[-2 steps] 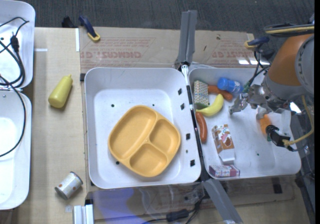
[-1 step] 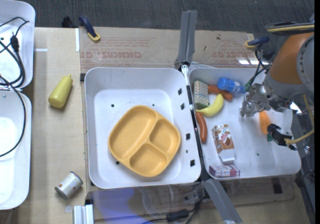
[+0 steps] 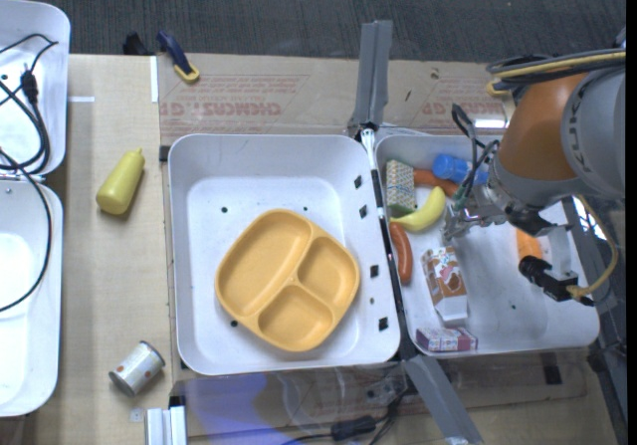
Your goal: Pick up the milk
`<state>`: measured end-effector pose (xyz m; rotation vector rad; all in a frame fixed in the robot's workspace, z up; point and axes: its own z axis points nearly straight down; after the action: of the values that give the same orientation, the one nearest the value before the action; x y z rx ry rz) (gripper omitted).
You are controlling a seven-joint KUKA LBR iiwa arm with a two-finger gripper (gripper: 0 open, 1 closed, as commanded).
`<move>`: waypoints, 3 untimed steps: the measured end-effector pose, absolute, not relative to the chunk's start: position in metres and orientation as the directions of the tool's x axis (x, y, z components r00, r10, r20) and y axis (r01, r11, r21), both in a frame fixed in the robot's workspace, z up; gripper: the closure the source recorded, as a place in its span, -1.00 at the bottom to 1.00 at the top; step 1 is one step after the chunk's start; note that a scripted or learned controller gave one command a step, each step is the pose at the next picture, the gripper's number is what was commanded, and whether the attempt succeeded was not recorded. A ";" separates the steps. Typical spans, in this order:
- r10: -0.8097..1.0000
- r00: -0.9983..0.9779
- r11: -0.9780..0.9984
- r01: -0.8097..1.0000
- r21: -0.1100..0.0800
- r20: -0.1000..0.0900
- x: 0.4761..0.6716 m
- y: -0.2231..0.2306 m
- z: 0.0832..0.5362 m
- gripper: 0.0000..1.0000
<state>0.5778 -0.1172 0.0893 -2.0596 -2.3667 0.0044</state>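
Milk: the carton (image 3: 447, 284) with a brown and white printed face lies flat on the floor of the right bin (image 3: 528, 329), just below my gripper (image 3: 460, 223) in the camera view and close beside it, with no contact visible.

My gripper: it sits low over the right bin, at the near end of my grey arm, below the orange band (image 3: 532, 129). My fingers are small and dark against the clutter, and I cannot tell how far apart they stand; nothing shows between them.

Banana: the yellow banana (image 3: 426, 211) lies just left of my gripper, curving up toward the bin's rear.

Sausage: a red-orange sausage (image 3: 402, 252) lies left of and below my gripper, along the bin's left wall, beside the milk.

Patterned box: a small green and white box (image 3: 400, 183) stands above and left of my gripper, behind the banana.

Blue object: a blue item (image 3: 451, 168) rests above my gripper, near the rear wall; its kind is unclear.

Pink box: a small pink and white box (image 3: 447, 338) lies well below my gripper, past the milk, at the bin's front edge.

Orange item: a small orange piece (image 3: 529, 243) lies to the right of my gripper, partly hidden by my arm.

Left bin: the left bin (image 3: 199, 194), well to my gripper's left, holds a yellow divided plate (image 3: 289, 280).

Bench: a yellow bottle (image 3: 120, 182) and a small can (image 3: 136, 366) lie far to the left, outside both bins.
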 end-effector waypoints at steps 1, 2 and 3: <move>0.990 -0.138 0.138 0.990 -0.005 0.001 0.578 -0.118 0.089 -1.00; 0.998 0.067 -0.067 0.998 -0.005 0.001 0.509 -0.106 0.089 -1.00; 0.998 0.066 -0.066 0.998 -0.005 0.001 0.509 -0.106 0.089 -1.00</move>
<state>0.5090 -0.1056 0.0894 -2.2908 -2.1436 0.0051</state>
